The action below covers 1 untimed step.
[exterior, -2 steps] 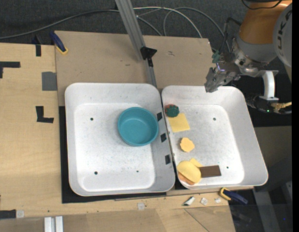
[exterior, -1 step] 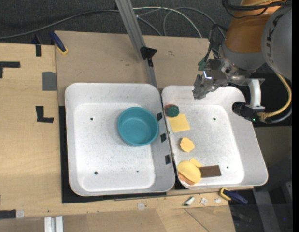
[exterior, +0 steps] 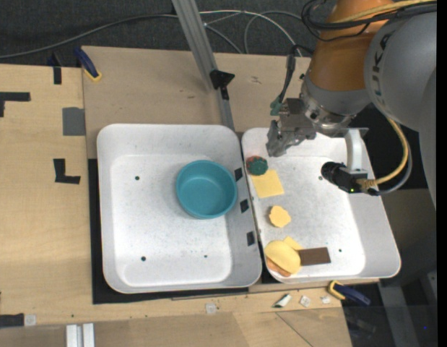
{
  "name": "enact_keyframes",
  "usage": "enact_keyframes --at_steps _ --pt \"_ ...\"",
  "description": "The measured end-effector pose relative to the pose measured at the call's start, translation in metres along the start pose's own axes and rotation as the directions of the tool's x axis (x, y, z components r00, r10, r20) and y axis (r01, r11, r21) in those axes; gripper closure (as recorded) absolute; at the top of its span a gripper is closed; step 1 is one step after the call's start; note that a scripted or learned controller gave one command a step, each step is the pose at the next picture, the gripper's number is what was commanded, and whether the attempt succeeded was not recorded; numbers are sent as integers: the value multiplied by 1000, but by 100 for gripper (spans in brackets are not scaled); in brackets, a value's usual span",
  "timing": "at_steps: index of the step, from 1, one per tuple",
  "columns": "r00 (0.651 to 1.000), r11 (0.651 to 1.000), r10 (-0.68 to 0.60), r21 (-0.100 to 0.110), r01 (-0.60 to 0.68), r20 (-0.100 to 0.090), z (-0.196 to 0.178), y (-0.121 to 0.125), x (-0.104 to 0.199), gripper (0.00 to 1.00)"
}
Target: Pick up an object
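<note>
pick not yet made; nothing lifted.

camera view: gripper (exterior: 275,148) low over the far left corner of the right bin (exterior: 367,262), jaw state impossible to tell. just beside it a small green object (exterior: 259,167), then a yellow slice (exterior: 267,185), yellow lump (exterior: 279,216), brown block (exterior: 314,256); teal bowl (exterior: 205,188) in the left bin (exterior: 122,266). grasp and lift left to do.

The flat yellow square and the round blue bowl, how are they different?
The flat yellow square lies thin in the right white bin; the round blue bowl is deep and sits in the left white bin. The bowl is much bigger. Both rest untouched on bin floors.
</note>
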<state>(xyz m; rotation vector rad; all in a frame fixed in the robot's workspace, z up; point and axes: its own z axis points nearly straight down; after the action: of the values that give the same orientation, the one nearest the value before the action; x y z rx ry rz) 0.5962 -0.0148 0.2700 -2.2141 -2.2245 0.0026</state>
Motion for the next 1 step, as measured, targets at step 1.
enact_keyframes --at_steps 1 --pt "1000 1000 -1 2 1 0 23 -16 50 100"
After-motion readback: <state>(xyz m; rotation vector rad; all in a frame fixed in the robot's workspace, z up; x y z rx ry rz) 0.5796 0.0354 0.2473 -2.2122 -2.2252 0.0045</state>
